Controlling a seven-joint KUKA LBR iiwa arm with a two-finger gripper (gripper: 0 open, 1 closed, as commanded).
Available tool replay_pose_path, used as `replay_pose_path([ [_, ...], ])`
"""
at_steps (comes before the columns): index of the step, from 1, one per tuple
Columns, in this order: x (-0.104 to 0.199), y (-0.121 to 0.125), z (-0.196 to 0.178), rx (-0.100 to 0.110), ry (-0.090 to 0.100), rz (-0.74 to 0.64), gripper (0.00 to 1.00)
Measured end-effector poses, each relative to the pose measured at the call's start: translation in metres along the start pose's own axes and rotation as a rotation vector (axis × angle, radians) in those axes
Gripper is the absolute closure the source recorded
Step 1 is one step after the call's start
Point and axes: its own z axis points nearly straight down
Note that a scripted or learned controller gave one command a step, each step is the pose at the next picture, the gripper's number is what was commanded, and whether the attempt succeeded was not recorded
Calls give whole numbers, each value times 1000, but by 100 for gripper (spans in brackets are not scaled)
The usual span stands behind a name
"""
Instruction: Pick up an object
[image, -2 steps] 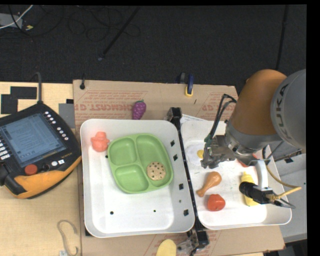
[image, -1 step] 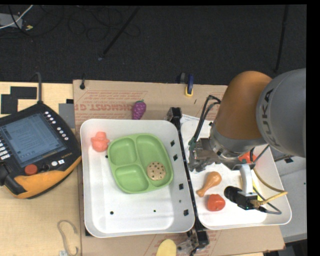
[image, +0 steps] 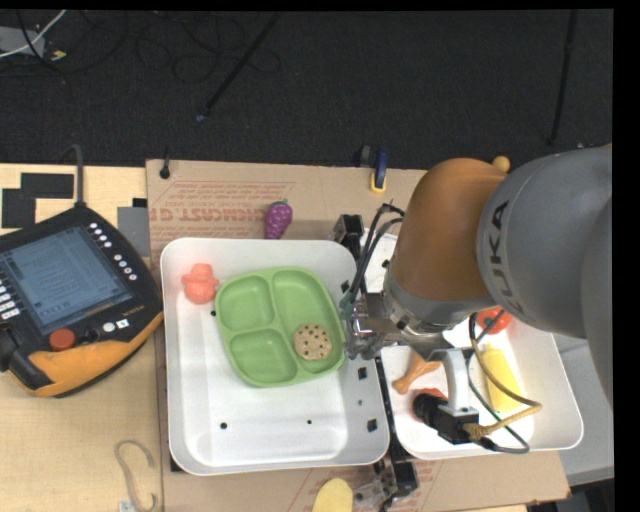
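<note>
A green divided plate (image: 265, 325) lies in the left white bin (image: 260, 435), with a speckled cookie (image: 313, 342) in its lower right compartment. A pink-orange toy (image: 199, 283) sits at the bin's upper left, just off the plate. My gripper (image: 353, 330) hangs over the wall between the two bins, right beside the plate's right rim and the cookie. The grey and orange arm covers much of the right bin (image: 560, 420). Beneath it show an orange drumstick-shaped toy (image: 416, 374), a yellow banana (image: 500, 375) and a red-orange piece (image: 492, 321).
A purple grape toy (image: 278, 218) lies on the cardboard behind the left bin. A yellow object (image: 333, 495) sits at the front edge below the bins. A teach pendant (image: 70, 290) rests to the left, with a metal hook (image: 135, 470) near the front.
</note>
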Motion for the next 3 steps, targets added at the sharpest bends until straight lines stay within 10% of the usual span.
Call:
replay_pose_path([
  [3, 7, -8, -3, -2, -2, 4, 100],
])
